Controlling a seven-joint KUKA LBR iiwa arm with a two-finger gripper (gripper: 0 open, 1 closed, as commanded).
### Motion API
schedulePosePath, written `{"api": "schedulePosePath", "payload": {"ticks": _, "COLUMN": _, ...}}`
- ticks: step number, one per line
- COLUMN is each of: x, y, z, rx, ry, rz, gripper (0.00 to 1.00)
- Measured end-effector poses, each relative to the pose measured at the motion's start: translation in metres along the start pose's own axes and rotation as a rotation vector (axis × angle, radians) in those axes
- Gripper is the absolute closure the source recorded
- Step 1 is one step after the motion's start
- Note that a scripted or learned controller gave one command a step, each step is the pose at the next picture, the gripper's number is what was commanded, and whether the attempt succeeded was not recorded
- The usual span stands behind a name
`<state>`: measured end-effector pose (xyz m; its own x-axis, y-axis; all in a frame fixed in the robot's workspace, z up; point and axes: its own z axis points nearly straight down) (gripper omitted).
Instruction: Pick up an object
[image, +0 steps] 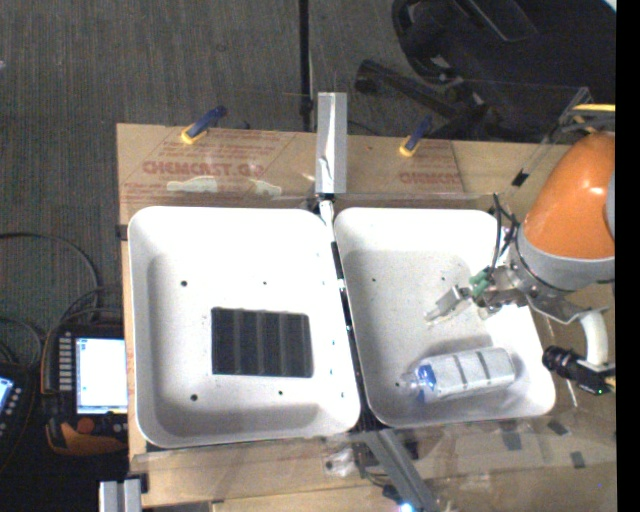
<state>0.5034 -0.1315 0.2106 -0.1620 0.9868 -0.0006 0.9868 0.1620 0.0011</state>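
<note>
Item: clear bottle (462, 373) on its side just below my gripper (447, 303), long axis crosswise to my reach, cap pointing away from the arm; gripper spread open, holding nothing.

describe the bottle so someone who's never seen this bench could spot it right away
Of the two white bins, look in the right bin, the one the arm reaches into. The bottle lies on its side near the front wall, below the gripper. It is clear plastic with a blue cap end pointing left, unlike the dark ridged panel in the left bin.
</note>
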Motion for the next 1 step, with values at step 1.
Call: {"api": "schedulePosePath", "payload": {"ticks": 1, "x": 0.0007, "y": -0.015, "z": 0.1189, "rx": -0.012, "ry": -0.005, "rz": -0.226, "gripper": 0.0}}
